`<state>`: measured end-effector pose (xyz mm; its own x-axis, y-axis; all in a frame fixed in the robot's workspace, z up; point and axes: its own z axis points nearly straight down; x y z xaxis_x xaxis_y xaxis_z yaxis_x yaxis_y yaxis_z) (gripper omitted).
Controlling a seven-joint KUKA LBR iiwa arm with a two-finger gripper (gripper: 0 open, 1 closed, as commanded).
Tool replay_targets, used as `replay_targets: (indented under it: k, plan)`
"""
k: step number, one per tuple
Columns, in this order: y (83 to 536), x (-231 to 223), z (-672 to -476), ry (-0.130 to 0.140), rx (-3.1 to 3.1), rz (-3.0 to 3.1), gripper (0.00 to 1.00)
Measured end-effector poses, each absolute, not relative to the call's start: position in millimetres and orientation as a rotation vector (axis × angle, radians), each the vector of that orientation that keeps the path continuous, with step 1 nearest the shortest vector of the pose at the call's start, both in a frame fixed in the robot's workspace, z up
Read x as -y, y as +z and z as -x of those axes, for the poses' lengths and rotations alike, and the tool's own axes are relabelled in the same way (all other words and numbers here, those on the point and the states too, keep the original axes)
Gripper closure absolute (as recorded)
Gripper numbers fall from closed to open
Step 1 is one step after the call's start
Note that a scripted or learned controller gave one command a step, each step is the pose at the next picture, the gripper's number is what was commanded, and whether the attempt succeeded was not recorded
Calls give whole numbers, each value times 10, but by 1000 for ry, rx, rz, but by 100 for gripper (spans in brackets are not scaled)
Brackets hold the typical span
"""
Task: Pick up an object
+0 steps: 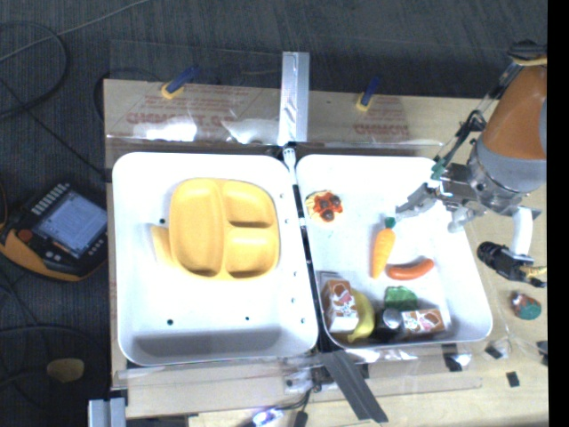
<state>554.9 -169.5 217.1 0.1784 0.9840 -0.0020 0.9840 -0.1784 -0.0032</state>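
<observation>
The right bin (462, 283) holds the toy food. An orange carrot (382, 251) with a green top lies near its middle, and a red sausage (411, 268) lies just right of the carrot. A small round piece with dark berries (324, 205) rests near the bin's left wall. My gripper (430, 213) hovers over the bin's upper right, above and to the right of the carrot top. Its fingers are spread apart with nothing between them.
Along the right bin's front edge sit a brown packet (336, 299), a banana (363, 318), a dark bottle (391, 320) and a small box (425, 320). The left bin (142, 318) holds a yellow divided tray (222, 227). Small items lie on the bench at right (524, 305).
</observation>
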Motion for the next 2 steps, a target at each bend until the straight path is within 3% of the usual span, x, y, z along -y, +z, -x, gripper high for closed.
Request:
replay_targets:
  k: [1,2]
  plan:
    - [1214,1521,-5596,5,2037,2388,0]
    - [894,1603,-5549,-6,2114,2331,0]
